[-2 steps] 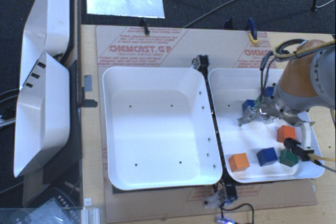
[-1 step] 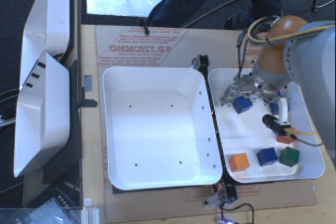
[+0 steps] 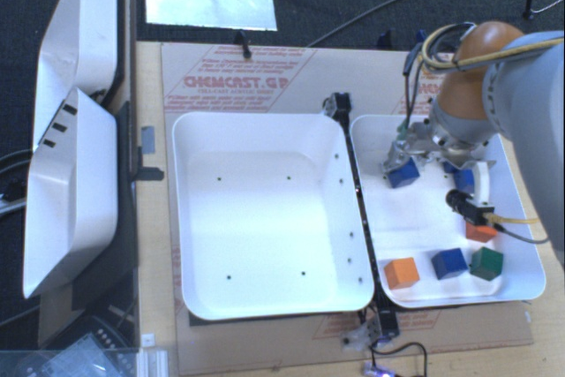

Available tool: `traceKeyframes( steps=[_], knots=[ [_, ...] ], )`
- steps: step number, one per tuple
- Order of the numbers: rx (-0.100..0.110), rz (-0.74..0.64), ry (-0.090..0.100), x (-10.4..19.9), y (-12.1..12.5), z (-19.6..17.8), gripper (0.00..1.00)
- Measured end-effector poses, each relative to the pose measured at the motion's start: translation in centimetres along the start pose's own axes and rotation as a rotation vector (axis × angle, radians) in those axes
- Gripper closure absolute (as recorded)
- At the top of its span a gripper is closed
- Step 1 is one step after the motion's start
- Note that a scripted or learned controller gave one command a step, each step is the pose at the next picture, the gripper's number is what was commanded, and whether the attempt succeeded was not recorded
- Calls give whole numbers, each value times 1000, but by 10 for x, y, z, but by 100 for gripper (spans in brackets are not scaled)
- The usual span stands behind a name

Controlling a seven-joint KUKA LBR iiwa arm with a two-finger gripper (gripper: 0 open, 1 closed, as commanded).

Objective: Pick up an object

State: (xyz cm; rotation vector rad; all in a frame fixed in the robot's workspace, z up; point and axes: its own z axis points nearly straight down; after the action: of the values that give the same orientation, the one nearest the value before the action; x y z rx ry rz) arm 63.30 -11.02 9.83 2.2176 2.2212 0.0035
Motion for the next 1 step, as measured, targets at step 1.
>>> traceKeyframes(
  steps=[1],
  knots=[
    [-6, -4, 2, 66, -32, -93, 100]
  ],
)
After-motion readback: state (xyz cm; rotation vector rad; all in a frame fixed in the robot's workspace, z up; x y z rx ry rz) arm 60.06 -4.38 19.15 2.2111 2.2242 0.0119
